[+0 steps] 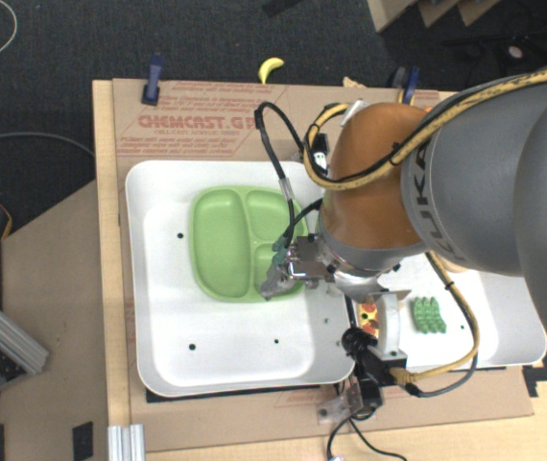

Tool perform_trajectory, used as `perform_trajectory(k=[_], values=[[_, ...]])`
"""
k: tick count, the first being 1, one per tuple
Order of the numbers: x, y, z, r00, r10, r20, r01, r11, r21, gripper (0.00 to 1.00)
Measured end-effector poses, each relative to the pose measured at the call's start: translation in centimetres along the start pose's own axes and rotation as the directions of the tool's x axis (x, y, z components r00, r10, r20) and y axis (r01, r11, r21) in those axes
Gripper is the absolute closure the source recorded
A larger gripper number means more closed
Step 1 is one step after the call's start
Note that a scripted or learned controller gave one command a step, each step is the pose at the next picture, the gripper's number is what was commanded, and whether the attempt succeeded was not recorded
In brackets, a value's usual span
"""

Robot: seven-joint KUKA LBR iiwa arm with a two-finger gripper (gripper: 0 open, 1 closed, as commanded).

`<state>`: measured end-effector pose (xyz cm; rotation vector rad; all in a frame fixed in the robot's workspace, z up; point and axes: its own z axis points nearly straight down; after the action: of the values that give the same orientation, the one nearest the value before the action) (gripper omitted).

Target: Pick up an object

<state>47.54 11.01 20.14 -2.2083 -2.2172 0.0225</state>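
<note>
- The left bin point(158, 257) holds a green divided tray point(230, 243), which lies in the bin's upper right part, its right side close to the wall shared with the right bin point(504, 339).
- The gripper point(283, 275) hangs over the tray's lower right corner, at or just above its rim; whether it touches cannot be told.
- The jaws' state cannot be told: the metal tip is small and partly hidden under the wrist.
- The arm point(465, 171), with its orange band point(374, 176), covers the upper part of the right bin and the wall between the bins.
- A small green studded block point(429, 315) lies in the right bin near its lower edge, just beside the arm's base flange and apart from the gripper.
- The left bin's floor is bare white along its left wall and lower edge, well apart from the tray.
- A cardboard sheet point(206, 113) lies under both bins, and its top edge carries blue clamps point(152, 80).
</note>
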Motion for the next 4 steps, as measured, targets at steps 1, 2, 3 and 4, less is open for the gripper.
perform_trajectory(k=[1, 2, 3, 4], values=[[4.6, 0.6, 11.9, 1.000, 0.001, -0.003, -0.001, 1.000, -0.023, 0.00], [4.3, 0.7, 10.5, 1.000, 0.008, -0.003, -0.008, 1.000, -0.023, 1.00], [8.1, 0.3, -15.7, 1.000, -0.001, -0.010, 0.001, 0.999, -0.036, 1.00], [6.8, 0.1, -18.2, 1.000, 0.003, -0.003, -0.003, 1.000, -0.024, 1.00]])
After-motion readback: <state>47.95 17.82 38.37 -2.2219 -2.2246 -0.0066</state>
